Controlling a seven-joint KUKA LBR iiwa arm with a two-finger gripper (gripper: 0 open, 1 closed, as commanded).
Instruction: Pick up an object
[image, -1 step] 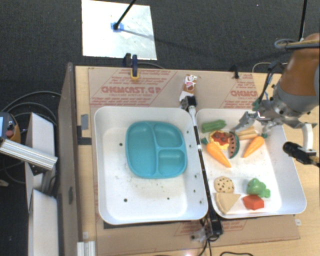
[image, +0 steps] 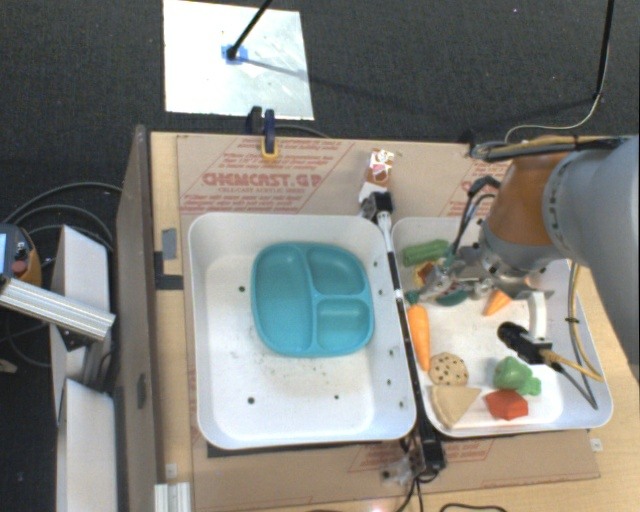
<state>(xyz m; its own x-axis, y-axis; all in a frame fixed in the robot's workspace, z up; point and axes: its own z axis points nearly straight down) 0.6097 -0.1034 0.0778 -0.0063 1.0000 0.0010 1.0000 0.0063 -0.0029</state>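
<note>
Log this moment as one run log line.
arm: over right bin | gripper: low among toy food near green piece | grasp: unclear | teal plate: left bin

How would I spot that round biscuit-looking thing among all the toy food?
Look in the right-hand white bin, along its left wall. Just below the long orange carrot lies the round tan cookie, above a pale wedge. It alone is a flat disc with dark specks.

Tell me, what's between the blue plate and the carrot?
The raised white walls where the two bins meet separate the blue plate from the carrot, seen from the overhead camera.
</note>
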